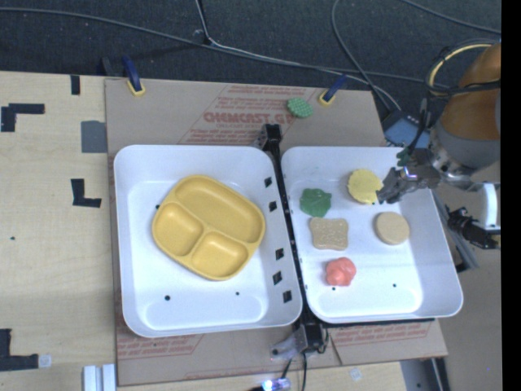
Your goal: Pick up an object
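Dark carpet (269,15) fills the background, with black cables (358,39) trailing across it toward the arm. Below it, a pale wooden bench (49,243) carries a brown cardboard sheet (228,112) held at its far edge by two blue-and-yellow clamps (133,78). A small green textured piece (299,107) lies on the cardboard beyond the bins.

Two shallow white bins sit side by side on the cardboard, edges touching. The left bin (138,300) contains one yellow plastic divided plate with three compartments (208,226), lying flat and rotated relative to the bin walls.

The right bin (423,292) contains five small items:
- a green leafy-shaped toy piece (315,201) near the dividing edge;
- a tan square toast-like piece (329,234) just in front of the green one;
- a red rounded piece (340,271) nearer the front;
- a beige round disc (391,228) toward the right wall;
- a yellow round piece (363,186) at the far side.

The grey arm with the orange band (468,112) enters from the right. Its two-finger gripper (391,187) is low at the right edge of the yellow round piece, between it and the beige disc. Whether the fingers are apart or together cannot be determined, and no item is visibly gripped.
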`<state>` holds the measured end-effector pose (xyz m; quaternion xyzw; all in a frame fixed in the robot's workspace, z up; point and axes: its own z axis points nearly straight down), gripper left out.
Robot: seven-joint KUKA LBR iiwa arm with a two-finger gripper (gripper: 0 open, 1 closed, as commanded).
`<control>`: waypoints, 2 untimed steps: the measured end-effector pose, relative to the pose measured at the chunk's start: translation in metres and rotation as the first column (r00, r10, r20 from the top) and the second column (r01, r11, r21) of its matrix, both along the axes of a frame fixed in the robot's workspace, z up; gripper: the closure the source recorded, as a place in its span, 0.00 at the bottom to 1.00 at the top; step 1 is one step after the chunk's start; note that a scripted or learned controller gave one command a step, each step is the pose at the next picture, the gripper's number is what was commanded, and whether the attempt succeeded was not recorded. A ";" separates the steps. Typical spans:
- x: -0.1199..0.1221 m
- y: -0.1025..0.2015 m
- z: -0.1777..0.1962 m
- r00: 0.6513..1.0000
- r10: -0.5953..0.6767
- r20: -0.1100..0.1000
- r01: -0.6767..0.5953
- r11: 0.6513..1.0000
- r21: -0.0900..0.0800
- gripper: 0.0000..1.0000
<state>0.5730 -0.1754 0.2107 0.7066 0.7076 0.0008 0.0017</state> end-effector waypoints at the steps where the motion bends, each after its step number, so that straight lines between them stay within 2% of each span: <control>1: 0.001 0.000 0.012 1.000 0.000 -0.003 0.000 1.000 0.001 1.00; 2: 0.012 0.045 0.015 1.000 0.003 -0.004 -0.003 1.000 0.001 1.00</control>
